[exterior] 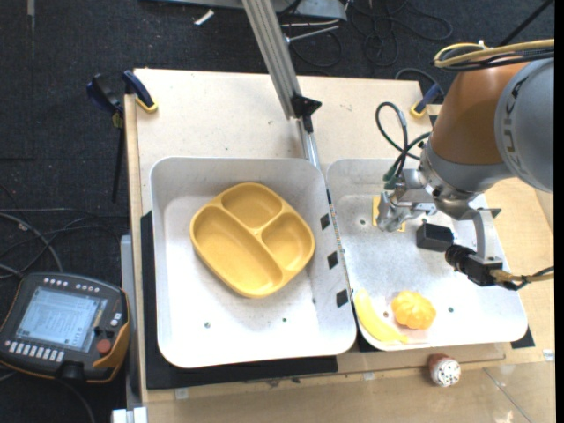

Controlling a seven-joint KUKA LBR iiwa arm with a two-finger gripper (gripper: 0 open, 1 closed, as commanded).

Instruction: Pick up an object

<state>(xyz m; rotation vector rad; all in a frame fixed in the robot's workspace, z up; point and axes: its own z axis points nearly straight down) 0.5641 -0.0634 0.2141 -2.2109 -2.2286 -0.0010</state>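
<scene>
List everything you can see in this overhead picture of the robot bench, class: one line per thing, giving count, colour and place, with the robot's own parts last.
bins: 2, white, side by side on the bench, left bin and right bin
divided plate: 1, yellow, three compartments, middle of the left bin
banana: 1, yellow, near edge of the right bin
round lumpy object: 1, yellow-orange, right bin, just right of the banana
small ball: 1, white with dark spots, on the bench in front of the right bin
teach pendant: 1, grey with a screen, lower left, beside the bench
metal pole: 1, silver, slanting down from the top to between the bins
arm: 1, grey with orange band, from the right
gripper: 1, metal, over the right bin's far part
</scene>
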